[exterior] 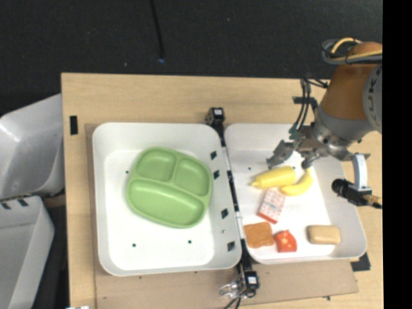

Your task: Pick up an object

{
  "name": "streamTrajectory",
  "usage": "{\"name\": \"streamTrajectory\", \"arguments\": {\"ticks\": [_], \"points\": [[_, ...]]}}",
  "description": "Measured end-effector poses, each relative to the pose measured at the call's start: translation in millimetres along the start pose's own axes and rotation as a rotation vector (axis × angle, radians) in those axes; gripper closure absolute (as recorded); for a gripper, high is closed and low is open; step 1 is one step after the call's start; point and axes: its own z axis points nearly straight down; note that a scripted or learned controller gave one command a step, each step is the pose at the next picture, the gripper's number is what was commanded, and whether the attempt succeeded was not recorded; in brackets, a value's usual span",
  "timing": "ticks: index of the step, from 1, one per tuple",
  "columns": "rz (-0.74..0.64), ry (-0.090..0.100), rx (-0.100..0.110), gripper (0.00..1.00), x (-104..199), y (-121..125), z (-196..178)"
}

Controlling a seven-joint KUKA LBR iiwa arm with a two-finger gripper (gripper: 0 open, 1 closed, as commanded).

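Note:
My gripper [293,159] hangs over the back of the right bin [244,140], open, with its two dark fingers spread and nothing between them. Just below the fingertips lies a yellow oblong piece [273,177], with a curved yellow banana [299,186] touching its right end. A red-and-white checked packet [271,205] lies in front of those two. Along the bin's front sit a brown toast-like block [259,234], a small red piece [285,241] and a tan bread roll [322,235].
The left bin [109,237] holds a green divided plate [170,187]. A row of black clips [226,172] marks the wall between the bins. The orange-banded arm [347,89] comes in from the upper right, and a black fitting [351,190] sticks out near the right rim.

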Motion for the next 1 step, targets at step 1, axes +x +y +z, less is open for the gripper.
{"name": "streamTrajectory", "arguments": {"ticks": [1], "points": [[-0.002,-0.001,-0.014,0.00,0.2,3.1,-7.8]]}}
